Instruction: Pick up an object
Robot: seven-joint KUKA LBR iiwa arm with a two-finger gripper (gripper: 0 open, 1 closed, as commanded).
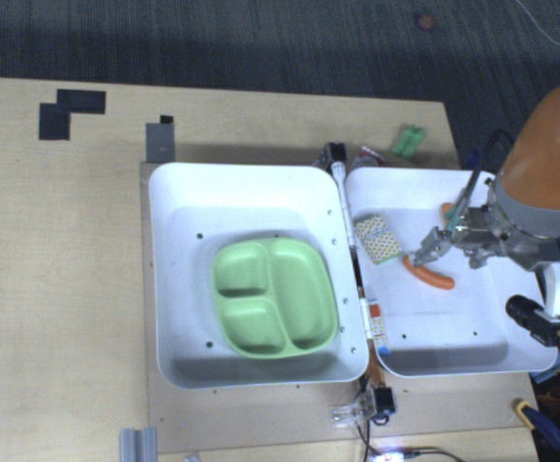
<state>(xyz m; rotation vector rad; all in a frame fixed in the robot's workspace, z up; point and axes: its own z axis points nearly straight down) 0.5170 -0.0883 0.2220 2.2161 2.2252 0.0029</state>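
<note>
**Gripper low in right bin, next to orange piece, no grasp visible**

Near edge of bench (59, 354), 6 o'clock: a small clear and black clip with wires (369, 407) sits just below the seam between the two bins. Grey bracket (138, 442) at about 7 o'clock on the bench edge.

Left bin (179, 258): green divided plate (274, 296), three compartments, lying flat near the bin's centre, slightly toward 5 o'clock. Nothing else on it that I can make out.

Right bin (453, 340): orange elongated object (428, 274), carrot-like, lies flat around the bin's centre, tilted from 10 to 4 o'clock. Patterned square packet (377, 239) sits at its 10 o'clock, near the bin's left wall, apart from the orange piece. A second small orange bit (447, 211) at 1 o'clock of the carrot-like one, partly hidden by the tool.

Gripper (426, 251): comes in from 3 o'clock, tip just above and touching-close to the orange object's upper end. Can't tell how the jaws stand; metal parts overlap and blur. Nothing clearly between them.

Arm (549, 162): orange band and grey wrist at 3 o'clock over the right bin's far right side.

Far side, 12 o'clock: green item (408, 141) on the bench just beyond the right bin. Black tape marks (68, 112) at 10 o'clock on the bench.
</note>
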